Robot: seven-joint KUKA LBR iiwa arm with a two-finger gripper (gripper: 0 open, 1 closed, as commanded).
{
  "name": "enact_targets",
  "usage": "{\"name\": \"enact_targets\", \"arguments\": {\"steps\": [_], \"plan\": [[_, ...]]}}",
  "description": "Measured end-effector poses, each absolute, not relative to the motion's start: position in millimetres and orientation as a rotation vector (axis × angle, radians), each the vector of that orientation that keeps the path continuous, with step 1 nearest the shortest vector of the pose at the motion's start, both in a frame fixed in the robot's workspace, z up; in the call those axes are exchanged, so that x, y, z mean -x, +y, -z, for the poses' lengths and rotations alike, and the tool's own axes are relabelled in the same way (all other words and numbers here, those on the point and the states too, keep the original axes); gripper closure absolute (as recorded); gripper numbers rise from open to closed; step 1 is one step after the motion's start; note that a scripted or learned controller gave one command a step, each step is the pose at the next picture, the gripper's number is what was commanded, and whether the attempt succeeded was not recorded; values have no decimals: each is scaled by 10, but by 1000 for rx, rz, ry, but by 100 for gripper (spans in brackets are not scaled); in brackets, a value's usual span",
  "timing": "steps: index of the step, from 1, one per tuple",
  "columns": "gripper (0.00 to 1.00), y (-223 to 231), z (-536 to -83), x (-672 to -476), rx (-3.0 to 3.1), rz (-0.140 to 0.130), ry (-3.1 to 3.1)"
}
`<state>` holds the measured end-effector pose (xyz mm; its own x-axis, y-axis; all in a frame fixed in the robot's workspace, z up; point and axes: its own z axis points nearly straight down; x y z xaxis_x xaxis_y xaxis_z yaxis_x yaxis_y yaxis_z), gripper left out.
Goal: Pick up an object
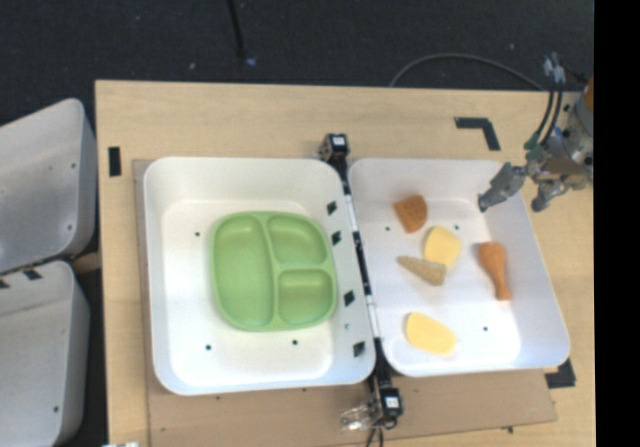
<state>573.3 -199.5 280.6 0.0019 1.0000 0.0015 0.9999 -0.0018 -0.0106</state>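
Note:
The right bin (530,335) holds several food pieces: a brown chunk (411,212), a yellow block (442,246), a tan wedge (422,269), an orange drumstick-shaped piece (493,267) and a flat yellow piece (431,333). My gripper (520,195) hangs over the bin's far right corner, up and to the right of the orange piece. Its two fingers (495,190) are spread open with nothing between them. It touches none of the pieces.
The left bin (170,225) holds a green divided plate (272,269). A hinge strip (352,255) with black clips runs between the two bins. A black cable (450,62) loops over the bench behind the right bin.

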Motion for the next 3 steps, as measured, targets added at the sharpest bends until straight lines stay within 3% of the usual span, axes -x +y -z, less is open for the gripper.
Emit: {"name": "enact_targets", "arguments": {"steps": [1, 3], "plan": [[0, -1989, -2873, -5753, 2222, 1, -2223], [0, -1988, -2006, -5670, 2223, -3, -2219]]}}
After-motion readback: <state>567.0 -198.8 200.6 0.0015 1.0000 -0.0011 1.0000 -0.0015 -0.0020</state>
